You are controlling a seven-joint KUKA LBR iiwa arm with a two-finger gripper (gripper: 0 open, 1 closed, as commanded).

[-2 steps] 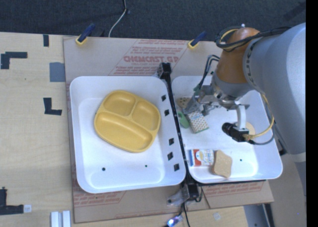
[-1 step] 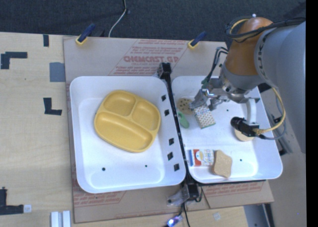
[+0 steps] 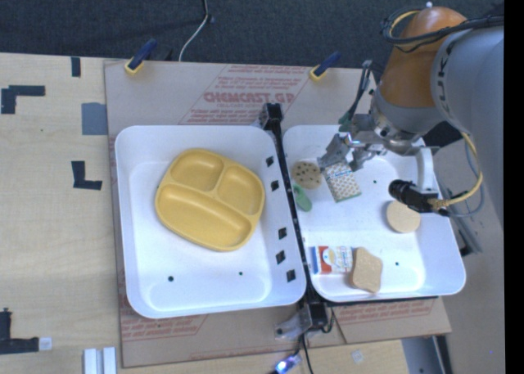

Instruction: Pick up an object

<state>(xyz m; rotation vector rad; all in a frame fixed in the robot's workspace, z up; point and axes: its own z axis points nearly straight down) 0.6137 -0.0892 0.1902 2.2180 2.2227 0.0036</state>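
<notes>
end effector (image 3: 348,154): over right bin (image 3: 434,278), far-left part; finger state cannot tell | target: checkered packet (image 3: 342,182) directly beneath, touching or nearly, long axis far-to-near, slightly tilted | neighbours: round cracker (image 3: 306,173) just left, tan disc (image 3: 403,218) toward right edge.

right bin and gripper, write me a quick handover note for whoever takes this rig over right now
Gripper: low over the right bin, at the checkered packet; no grasp visible.
Right bin also holds a round cracker, green piece, tan disc, small carton, bread slice.
Left bin: yellow divided tray.
Done: nothing lifted.
Left: grasp and lift one object.
</notes>
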